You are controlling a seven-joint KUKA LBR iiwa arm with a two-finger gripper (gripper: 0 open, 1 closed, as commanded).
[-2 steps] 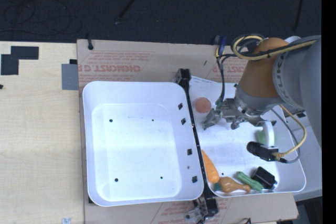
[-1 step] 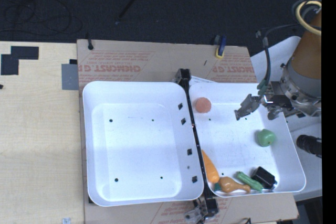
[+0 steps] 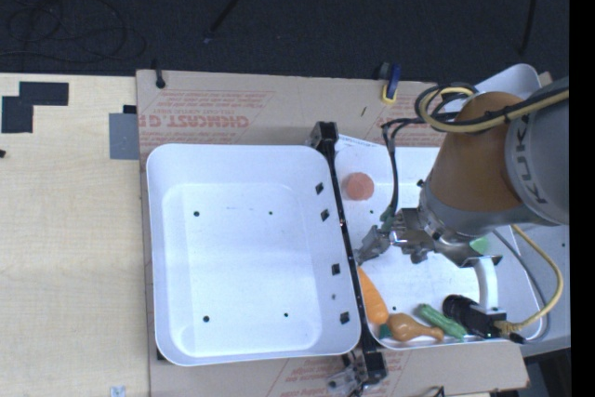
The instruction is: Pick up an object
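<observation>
My gripper (image 3: 370, 244) hangs low over the right bin (image 3: 402, 341), close to its left wall, pointing left. A pink ball (image 3: 358, 187) lies in the bin's far left corner, a short way above the gripper. Just below the gripper, an orange carrot (image 3: 373, 296) lies along the left wall. A yellow-orange gourd-shaped toy (image 3: 410, 326) and a green item (image 3: 442, 321) rest at the bin's near edge. The grey and orange arm (image 3: 483, 172) covers much of this bin. Nothing shows between the gripper's tips.
The left bin (image 3: 158, 228) sits beside the right one, parted from it by a black divider rail (image 3: 340, 237). A small green piece (image 3: 480, 244) peeks out under the wrist. Cardboard (image 3: 232, 112) lies under both bins.
</observation>
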